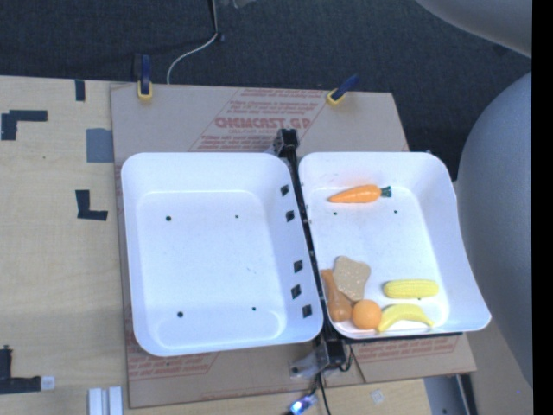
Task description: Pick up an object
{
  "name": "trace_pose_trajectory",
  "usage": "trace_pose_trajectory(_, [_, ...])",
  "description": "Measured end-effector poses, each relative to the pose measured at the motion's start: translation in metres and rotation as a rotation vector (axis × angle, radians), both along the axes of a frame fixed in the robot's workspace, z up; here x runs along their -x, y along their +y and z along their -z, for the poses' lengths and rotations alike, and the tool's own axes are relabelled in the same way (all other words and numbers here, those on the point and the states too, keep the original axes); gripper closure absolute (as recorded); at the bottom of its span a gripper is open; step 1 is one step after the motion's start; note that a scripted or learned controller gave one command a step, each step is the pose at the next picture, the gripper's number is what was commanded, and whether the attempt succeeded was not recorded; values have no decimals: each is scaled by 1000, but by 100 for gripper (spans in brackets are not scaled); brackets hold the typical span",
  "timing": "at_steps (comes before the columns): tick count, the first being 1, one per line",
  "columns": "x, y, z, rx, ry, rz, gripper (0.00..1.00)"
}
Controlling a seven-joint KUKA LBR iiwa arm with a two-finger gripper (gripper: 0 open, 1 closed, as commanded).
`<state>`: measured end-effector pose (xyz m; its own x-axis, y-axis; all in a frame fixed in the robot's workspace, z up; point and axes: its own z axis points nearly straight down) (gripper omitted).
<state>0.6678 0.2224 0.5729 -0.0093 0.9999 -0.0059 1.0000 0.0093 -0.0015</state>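
Two shallow white bins [207, 167] sat side by side on a brown cardboard sheet [259, 119] printed with red lettering. Two clamps, yellow [143, 85] and blue-and-yellow [342, 89], pinned the sheet's far edge. Black tape marks [86, 206] dotted the wooden bench [52, 275] at its left side, and a pale cable [194, 50] trailed beyond the sheet's far edge.

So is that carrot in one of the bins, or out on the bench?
In. The carrot lies flat on the floor of the right bin, near its far end, apart from the other toy foods.
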Motion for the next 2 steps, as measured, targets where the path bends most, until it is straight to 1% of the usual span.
trace_pose_trajectory(2, [-1,2,-19,-1,-11,1,100])
